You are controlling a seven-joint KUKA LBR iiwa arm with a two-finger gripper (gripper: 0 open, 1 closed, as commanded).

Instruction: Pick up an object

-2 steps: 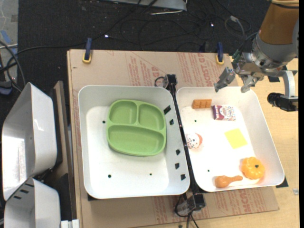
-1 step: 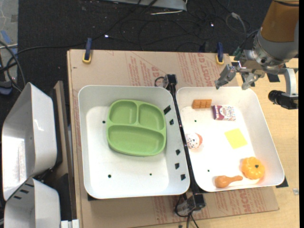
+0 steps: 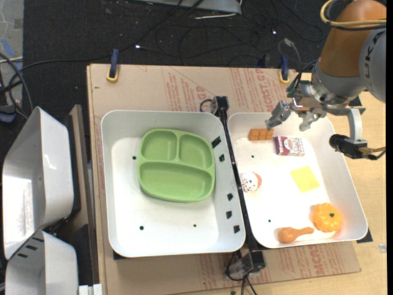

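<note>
White bins, two side by side. Nearest in the right bin (image 3: 353, 195), against its front edge, lie one orange gourd (image 3: 294, 233), neck pointing left, and one pumpkin (image 3: 325, 217); then one yellow square (image 3: 305, 179), one small figure (image 3: 250, 181), one packet (image 3: 288, 145), one orange block (image 3: 260, 134). The left bin (image 3: 116, 183) holds one green divided tray (image 3: 177, 165). Above the far edge the gripper (image 3: 293, 117) hangs spread and empty.

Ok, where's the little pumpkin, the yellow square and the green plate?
pumpkin (image 3: 325, 217): camera view, on the middle of its orange body.
yellow square (image 3: 304, 179): camera view, on the centre of its flat top.
green plate (image 3: 175, 183): camera view, on the floor of its big front compartment.
</note>
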